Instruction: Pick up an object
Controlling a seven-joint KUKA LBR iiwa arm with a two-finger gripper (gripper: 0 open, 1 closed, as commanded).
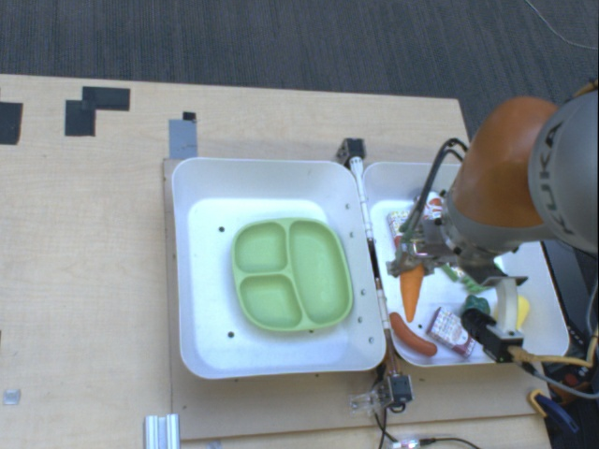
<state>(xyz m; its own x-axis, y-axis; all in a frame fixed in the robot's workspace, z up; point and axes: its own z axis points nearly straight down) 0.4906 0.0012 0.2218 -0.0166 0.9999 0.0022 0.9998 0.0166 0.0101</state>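
Note:
My gripper (410,255) hangs low over the left part of the right bin (562,344), under the grey and orange arm. An orange carrot (411,296) lies or hangs directly below it, wide end up against the gripper and tip pointing to the front. The arm hides where the two meet, so I cannot tell whether the carrot is held. A red sausage (413,336) lies at the bin's front left. A red and white packet (450,331) sits beside it.
The left bin (201,279) holds a green divided plate (291,274). In the right bin a green item (478,304) and a yellow one (521,312) lie partly under the arm. A printed packet (401,221) sits at the back left.

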